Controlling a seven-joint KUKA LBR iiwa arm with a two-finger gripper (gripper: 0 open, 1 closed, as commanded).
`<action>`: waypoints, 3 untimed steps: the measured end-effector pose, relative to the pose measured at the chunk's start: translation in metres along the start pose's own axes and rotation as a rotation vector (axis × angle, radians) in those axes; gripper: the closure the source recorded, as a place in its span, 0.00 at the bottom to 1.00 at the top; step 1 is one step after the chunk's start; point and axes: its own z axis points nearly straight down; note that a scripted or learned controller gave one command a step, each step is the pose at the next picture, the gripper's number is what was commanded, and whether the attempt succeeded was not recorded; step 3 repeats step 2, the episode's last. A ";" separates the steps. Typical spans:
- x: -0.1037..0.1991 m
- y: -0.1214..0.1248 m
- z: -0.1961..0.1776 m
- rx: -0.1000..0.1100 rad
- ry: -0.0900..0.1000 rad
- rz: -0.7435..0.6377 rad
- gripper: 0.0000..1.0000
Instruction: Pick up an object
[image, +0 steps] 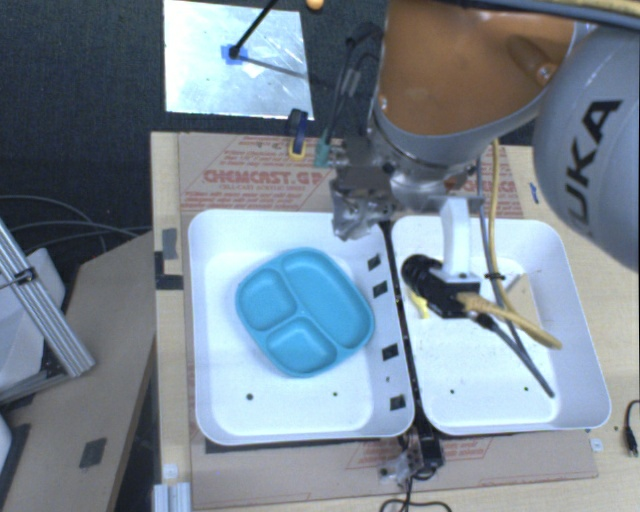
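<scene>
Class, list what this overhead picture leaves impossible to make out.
- Right bin: far-left corner, camera view, hidden by the arm.
- Arm: cut off by the top and right edges.
- Cardboard lettering: partly covered by the gripper.
- Small coloured clips beyond the bins: too small to identify.

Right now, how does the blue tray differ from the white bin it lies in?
Colour: the blue tray is bright blue, the left bin white. Layout: the blue tray is split into three compartments; the left bin is one open basin. Pose: the blue tray lies turned at a slant, while the left bin sits straight alongside the right bin. Both are shallow with rounded corners.
</scene>
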 end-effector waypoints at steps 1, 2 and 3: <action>-0.071 -0.022 0.039 0.005 -0.002 0.011 1.00; -0.080 -0.033 -0.017 -0.005 0.001 0.004 1.00; -0.080 -0.033 -0.017 -0.005 0.001 0.004 1.00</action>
